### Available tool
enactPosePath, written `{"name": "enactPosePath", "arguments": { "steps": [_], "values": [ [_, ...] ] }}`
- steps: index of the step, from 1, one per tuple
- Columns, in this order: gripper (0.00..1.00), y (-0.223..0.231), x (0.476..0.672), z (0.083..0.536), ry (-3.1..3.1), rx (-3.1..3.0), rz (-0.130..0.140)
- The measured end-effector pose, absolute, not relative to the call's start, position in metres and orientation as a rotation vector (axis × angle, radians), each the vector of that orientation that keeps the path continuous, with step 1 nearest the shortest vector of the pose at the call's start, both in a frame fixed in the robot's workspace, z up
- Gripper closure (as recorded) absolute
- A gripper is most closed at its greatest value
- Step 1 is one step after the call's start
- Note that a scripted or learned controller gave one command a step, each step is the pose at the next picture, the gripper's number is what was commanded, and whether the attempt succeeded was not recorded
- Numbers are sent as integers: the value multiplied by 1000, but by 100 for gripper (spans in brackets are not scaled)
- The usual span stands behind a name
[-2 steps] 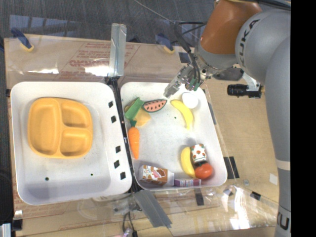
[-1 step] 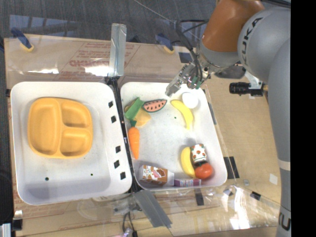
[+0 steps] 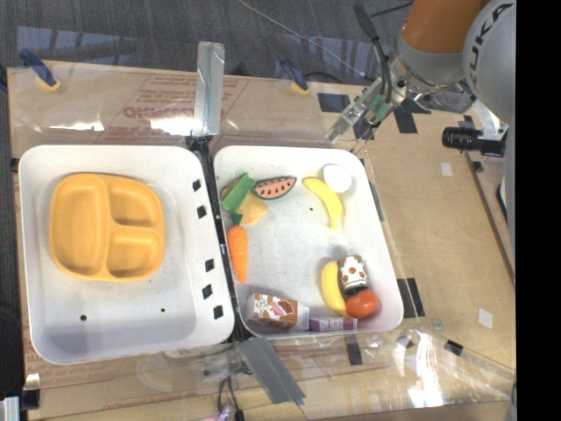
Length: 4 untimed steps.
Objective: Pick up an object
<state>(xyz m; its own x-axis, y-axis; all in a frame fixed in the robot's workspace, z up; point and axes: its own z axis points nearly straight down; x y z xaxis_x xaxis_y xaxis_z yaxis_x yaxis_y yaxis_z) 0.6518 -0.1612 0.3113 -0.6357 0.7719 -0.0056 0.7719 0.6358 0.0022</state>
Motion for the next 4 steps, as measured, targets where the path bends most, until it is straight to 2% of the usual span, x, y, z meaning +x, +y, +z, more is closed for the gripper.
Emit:
{"name": "enactPosePath", "arguments": {
  "steps": [1, 2, 3, 4],
  "values": [
    [100, -209, 649, 365, 2768, 1474, -2],
    [100, -170, 651, 218, 2713, 1608, -6],
    [100, -209, 658, 318, 2544, 1832, 1],
    [100, -143, 600, 271, 2521, 1882, -3]
  ]
}}
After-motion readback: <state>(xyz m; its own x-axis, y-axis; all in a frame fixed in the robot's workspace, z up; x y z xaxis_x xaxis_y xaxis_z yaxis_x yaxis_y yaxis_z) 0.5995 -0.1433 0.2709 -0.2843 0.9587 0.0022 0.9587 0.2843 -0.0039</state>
